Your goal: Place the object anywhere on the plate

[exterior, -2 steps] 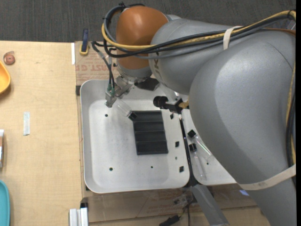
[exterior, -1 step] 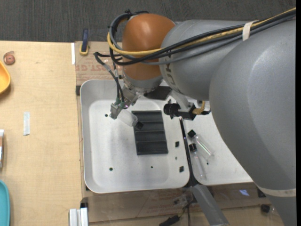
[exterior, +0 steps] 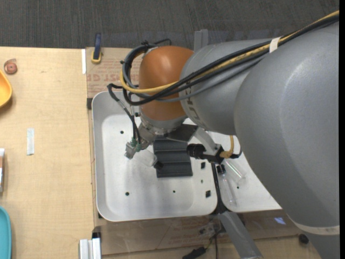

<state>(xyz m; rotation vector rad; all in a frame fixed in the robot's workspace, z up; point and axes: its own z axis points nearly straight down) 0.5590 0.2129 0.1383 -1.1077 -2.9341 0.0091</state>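
the grey arm [exterior: 269, 90] reaches in from the right, its orange band [exterior: 161, 82] hanging over the left white bin [exterior: 108, 198]. below the band the black jaws [exterior: 172, 158] sit low over the bin floor, but the view does not tell whether they are spread or pressed together, nor whether anything is pinched. the task's object cannot be made out here. the right bin [exterior: 253, 198] lies mostly under the arm. on the wooden bench [exterior: 48, 123] at left, a yellow item [exterior: 4, 93] and a teal item [exterior: 4, 233] lie at the edge.
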